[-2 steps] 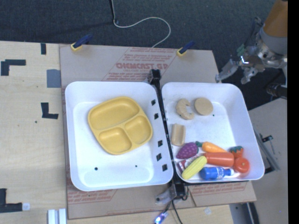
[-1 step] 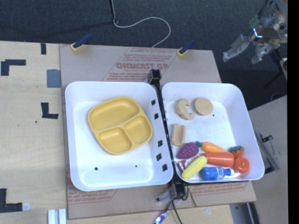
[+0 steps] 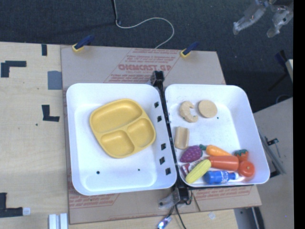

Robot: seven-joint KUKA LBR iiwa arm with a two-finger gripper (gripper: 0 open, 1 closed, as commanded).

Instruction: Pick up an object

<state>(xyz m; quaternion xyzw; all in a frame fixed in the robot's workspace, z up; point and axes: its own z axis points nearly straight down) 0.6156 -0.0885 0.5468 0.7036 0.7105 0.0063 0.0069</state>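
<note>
My bench (image 3: 28,128) is pale wood with dark marks at nine o'clock, and a cardboard sheet (image 3: 138,66) lies on it, pinned at twelve by two blue-and-yellow clamps (image 3: 82,43). Beyond it, across the top, I see dark carpet (image 3: 57,8) with a thin white cable (image 3: 143,23) looping over it. A second pale surface (image 3: 286,123) sits at three o'clock; the light is even.

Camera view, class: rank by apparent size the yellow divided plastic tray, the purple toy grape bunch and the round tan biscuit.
1. Yellow divided plastic tray, clearly largest.
2. and 3. Purple toy grape bunch and round tan biscuit look alike; no ranking.
</note>
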